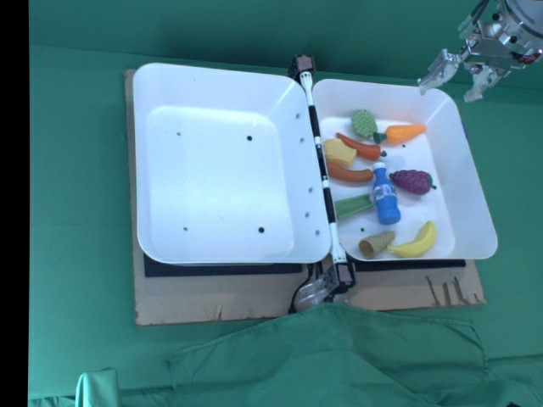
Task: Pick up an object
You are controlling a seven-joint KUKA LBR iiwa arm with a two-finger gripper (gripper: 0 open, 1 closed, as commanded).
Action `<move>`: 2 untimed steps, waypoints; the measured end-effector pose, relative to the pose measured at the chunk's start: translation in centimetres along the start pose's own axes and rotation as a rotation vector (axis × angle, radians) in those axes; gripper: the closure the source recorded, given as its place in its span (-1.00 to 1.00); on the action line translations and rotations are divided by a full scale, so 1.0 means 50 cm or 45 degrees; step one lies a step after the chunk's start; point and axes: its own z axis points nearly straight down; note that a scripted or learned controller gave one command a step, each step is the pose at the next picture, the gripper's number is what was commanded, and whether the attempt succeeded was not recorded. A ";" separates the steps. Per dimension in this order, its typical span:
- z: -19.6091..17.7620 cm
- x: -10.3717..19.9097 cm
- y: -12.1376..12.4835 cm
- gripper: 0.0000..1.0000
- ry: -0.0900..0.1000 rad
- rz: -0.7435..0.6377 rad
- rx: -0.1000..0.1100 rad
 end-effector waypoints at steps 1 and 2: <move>-0.021 -0.032 0.075 -1.00 -0.006 -0.001 -0.006; 0.180 -0.028 0.093 -1.00 0.001 -0.002 0.013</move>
